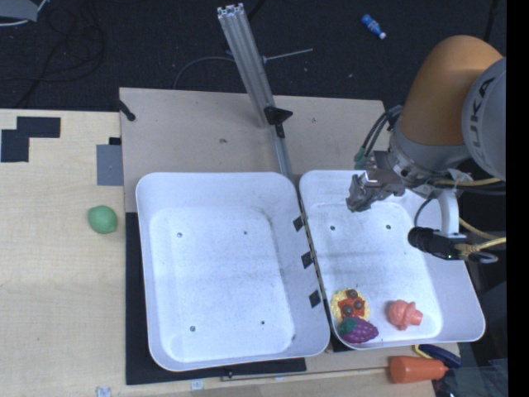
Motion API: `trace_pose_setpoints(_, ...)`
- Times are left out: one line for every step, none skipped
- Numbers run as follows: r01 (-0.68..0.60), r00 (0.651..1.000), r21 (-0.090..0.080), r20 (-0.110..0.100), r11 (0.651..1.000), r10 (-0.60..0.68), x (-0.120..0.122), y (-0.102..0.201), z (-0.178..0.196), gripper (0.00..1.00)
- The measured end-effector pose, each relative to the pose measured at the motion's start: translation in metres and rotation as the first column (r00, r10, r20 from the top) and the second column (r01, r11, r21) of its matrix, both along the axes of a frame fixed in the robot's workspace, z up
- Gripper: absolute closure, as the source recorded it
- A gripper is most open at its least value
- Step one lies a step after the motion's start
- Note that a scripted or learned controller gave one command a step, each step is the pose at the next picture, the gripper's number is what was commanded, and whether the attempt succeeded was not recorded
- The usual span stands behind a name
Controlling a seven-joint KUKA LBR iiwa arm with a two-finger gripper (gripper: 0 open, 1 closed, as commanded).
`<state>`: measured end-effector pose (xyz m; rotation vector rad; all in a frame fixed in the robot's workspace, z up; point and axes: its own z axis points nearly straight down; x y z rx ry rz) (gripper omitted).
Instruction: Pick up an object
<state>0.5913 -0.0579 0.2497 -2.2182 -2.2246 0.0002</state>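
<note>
I see the left bin and the right bin touching along their inner edges. My arm reaches in from the right, and its gripper hangs over the right bin's far end; I cannot tell how its fingers stand. Well apart from it, at the near edge of that bin, lie a yellow toy with purple grapes and a pink toy. An orange object lies just outside that bin. A green ball sits on the bench, left of both bins.
</note>
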Motion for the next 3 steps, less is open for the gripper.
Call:
trace_pose_setpoints(0.000, 1.000, 0.001, -0.002, 1.000, 0.000, 0.015, 0.049, -0.015, 1.00)
trace_pose_setpoints(0.001, 1.000, 0.000, 0.000, 1.000, -0.001, 0.019, 0.098, -0.015, 1.00)
trace_pose_setpoints(0.001, 1.000, 0.000, -0.001, 1.000, -0.001, 0.039, 0.143, -0.027, 1.00)
